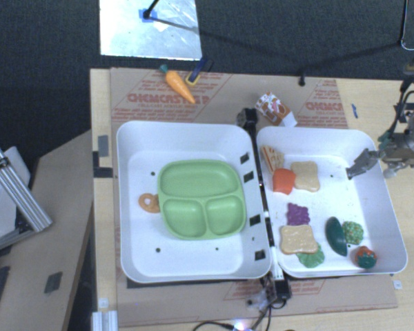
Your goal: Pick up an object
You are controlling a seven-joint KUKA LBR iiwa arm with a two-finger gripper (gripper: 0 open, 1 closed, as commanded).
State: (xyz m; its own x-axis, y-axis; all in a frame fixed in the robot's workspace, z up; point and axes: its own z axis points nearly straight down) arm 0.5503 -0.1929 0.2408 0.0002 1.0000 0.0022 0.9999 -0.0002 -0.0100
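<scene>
While poised over the right bin's (379, 205) far right rim, pincer (362, 164): jaw spacing cannot be told.
Nearest item: tan toast slice (306, 176), lying flat, left of the pincer, apart from it.
Toast long axis: runs near-to-far.
Toast neighbour: orange block (283, 181), touching its left edge.

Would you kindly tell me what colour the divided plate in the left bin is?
Light green; the divided plate shows best in the camera view.
</scene>
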